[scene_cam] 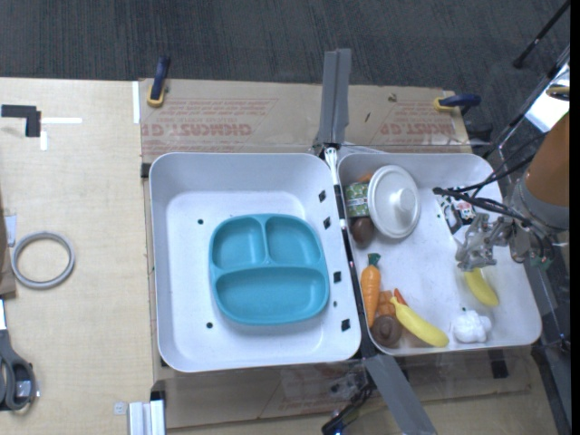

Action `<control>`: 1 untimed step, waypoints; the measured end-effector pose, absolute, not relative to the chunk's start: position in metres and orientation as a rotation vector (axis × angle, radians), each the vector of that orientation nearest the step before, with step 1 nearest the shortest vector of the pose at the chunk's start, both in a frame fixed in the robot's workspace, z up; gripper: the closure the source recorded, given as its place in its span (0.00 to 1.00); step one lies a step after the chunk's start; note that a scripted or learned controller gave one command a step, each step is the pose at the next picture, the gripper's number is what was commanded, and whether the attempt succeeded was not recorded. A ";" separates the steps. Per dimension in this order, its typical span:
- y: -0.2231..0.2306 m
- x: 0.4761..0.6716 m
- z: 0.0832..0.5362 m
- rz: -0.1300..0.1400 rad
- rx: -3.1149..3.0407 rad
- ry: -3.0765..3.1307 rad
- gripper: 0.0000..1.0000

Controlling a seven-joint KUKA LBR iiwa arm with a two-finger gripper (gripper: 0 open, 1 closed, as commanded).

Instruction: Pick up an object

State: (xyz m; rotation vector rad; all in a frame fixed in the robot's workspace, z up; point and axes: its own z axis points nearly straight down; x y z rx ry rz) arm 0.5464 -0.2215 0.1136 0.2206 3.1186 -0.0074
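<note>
The right bin (426, 259) holds a white pot lid (393, 200) over a green can, a brown round item (363, 231), a carrot (371, 285), a long yellow banana (420, 324), a dark brown ball (388, 331), a white fluffy lump (469, 327) and a small yellow banana (479, 288). My gripper (475, 254) hangs over the right side of this bin, just above the small banana's upper end. Nothing shows between its fingers. The grey arm with its orange band (549, 175) enters from the right.
In the left bin (181, 270) lies a blue divided plate (269, 268). On the bench to the left are a grey tape ring (40, 259) and scissors (15, 379). Cables run along the right bin's far right wall.
</note>
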 end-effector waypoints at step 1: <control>-0.221 0.546 0.114 -0.007 0.220 3.119 0.00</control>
